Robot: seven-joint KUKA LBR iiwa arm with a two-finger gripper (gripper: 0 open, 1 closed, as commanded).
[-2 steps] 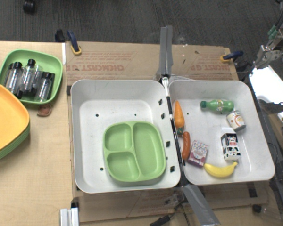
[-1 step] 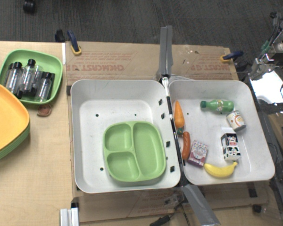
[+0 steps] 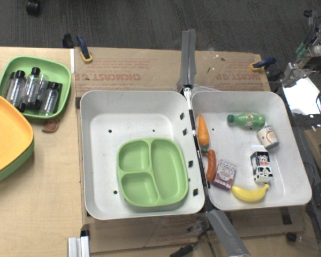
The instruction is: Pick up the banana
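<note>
Gripper first: whether it is released or clenched, I cannot tell, and nothing is gripping the banana [image 3: 250,193]. The banana lies flat on the floor of the right bin [image 3: 295,159], curved ends tipped up, close to the bin's near wall. Just behind the banana stands a small cow-print carton [image 3: 261,166], almost touching it. Just left of the banana lies a purple packet [image 3: 224,174], and left again a red-orange stick [image 3: 211,165] by the bin's left wall. Farther back from the banana sit a tilted can [image 3: 267,137], a green bottle [image 3: 246,120] on its side, and a carrot [image 3: 203,130]. Well left of the banana, the left bin [image 3: 86,143] carries a green divided tray [image 3: 152,171].
</note>
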